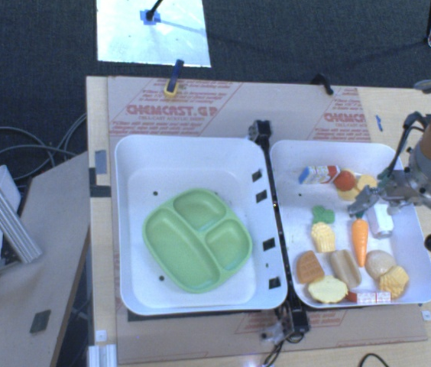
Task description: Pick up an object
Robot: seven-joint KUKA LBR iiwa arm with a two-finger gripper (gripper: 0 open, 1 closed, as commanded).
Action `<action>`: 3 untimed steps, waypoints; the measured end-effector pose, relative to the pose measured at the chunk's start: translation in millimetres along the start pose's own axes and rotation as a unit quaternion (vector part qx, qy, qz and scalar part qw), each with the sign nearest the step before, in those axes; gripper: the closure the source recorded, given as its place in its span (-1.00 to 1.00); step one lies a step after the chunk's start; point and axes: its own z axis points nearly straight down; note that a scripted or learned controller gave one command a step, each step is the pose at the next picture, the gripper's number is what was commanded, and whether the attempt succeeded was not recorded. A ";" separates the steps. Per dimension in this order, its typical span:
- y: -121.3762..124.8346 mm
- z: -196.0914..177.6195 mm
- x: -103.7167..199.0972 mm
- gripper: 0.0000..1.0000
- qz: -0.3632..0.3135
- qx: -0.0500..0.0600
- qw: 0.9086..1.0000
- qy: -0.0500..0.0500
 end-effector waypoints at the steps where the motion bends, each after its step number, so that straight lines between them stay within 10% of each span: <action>1: 3.1 -7.8 0.5 -1.00 -0.002 -0.007 1.000 -0.002; 3: 6.4 93.1 7.9 -1.00 -0.001 -0.007 1.000 -0.001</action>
